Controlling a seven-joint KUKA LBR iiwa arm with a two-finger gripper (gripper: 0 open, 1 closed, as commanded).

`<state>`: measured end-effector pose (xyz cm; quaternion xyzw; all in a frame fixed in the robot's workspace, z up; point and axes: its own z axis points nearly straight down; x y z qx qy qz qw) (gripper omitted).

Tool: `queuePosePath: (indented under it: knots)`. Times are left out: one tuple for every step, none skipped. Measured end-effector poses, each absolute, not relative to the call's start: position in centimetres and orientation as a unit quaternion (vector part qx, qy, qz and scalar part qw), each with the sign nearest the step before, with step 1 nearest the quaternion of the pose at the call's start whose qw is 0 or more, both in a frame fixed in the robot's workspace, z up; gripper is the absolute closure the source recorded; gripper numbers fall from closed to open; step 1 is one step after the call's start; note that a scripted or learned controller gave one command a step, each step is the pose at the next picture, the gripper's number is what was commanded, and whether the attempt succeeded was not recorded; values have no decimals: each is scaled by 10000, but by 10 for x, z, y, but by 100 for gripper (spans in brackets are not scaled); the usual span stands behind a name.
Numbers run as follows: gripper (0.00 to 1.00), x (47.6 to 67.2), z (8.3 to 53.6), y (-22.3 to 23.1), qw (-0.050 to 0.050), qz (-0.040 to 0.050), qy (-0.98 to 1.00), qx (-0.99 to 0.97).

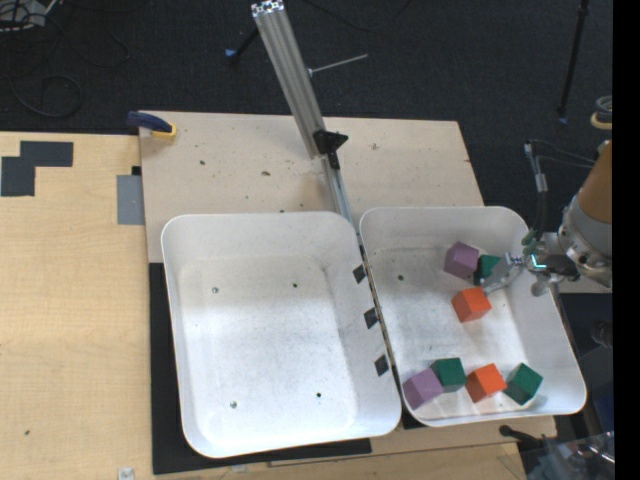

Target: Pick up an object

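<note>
At the near rim of the right bin (560, 338), around its six o'clock, four blocks sit in a loose row: a purple block (423, 386), a dark green block (449, 372), an orange block (486, 381) and a green block (523, 382) toward the five o'clock corner. Farther in, near the bin's middle, a second orange block (471, 304) lies alone. Beyond it, toward one o'clock, a second purple block (461, 260) touches a small green block (488, 266).

The end effector (520, 266) reaches in from three o'clock, its tip just beside that small green block; how far it is open I cannot tell, and nothing shows clearly held in it.

The step in hand looks like closing in on that far cluster. To do it well, I would centre over one block alone, since the purple and green ones touch and could jam or slide together; the lone orange block seems the cleaner target.

The left bin (200, 268) stands beside it on the surface (240, 158). No brand, label or writing can be read.
</note>
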<state>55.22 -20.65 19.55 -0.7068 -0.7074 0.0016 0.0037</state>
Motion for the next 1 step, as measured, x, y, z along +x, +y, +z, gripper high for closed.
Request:
queuePosePath:
  knots:
    - [0,553,198,-207,17,5,-7075,-7067]
